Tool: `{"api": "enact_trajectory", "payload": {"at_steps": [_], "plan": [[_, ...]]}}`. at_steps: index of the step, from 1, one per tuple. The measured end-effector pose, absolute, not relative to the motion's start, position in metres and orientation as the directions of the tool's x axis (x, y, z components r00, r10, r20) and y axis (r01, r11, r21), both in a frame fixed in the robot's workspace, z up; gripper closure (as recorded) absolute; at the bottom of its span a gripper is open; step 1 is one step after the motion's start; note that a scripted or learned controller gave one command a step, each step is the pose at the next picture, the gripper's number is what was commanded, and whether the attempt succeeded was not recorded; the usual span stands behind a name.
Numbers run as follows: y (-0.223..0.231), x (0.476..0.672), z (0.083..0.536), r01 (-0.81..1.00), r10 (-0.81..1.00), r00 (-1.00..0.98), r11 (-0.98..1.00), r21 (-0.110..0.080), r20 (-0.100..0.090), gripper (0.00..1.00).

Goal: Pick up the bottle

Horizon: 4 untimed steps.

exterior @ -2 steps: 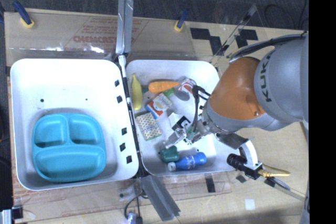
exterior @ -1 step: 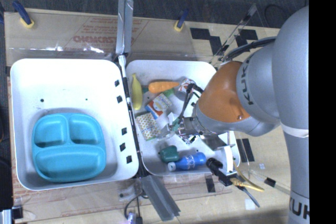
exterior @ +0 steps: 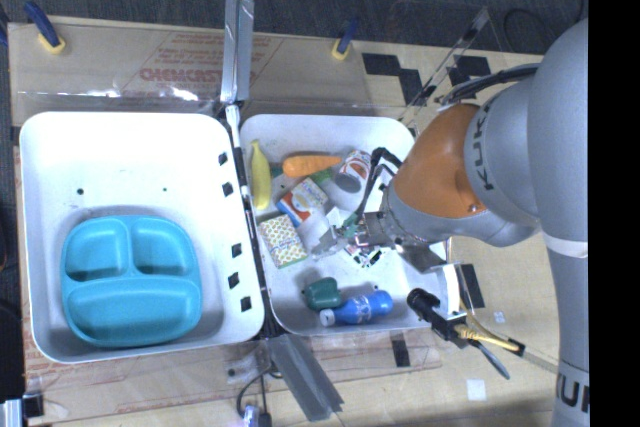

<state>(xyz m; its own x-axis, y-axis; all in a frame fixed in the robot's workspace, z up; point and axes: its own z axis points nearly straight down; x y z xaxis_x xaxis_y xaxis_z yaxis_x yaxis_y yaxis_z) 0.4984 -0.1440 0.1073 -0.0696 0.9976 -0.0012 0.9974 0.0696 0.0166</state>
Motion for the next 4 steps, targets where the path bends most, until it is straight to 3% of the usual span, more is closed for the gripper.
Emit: {"api": "enact_trajectory", "payload": {"at_steps": [1, 2, 3, 4], "plan": [[-0.179, 0.479, 0.14, 0.941, 0.941, -0.337, 0.337, -0.003, 0.002, 0.0], [-0.121, 0.477, 0.088, 0.799, 0.799, -0.601, 0.601, -0.003, 0.004, 0.0], [-0.122, 0.477, 0.095, 0.797, 0.797, -0.604, 0.604, -0.006, 0.008, 1.0], [-0.167, 0.477, 0.123, 0.841, 0.841, -0.541, 0.541, -0.004, 0.004, 1.0]]}}
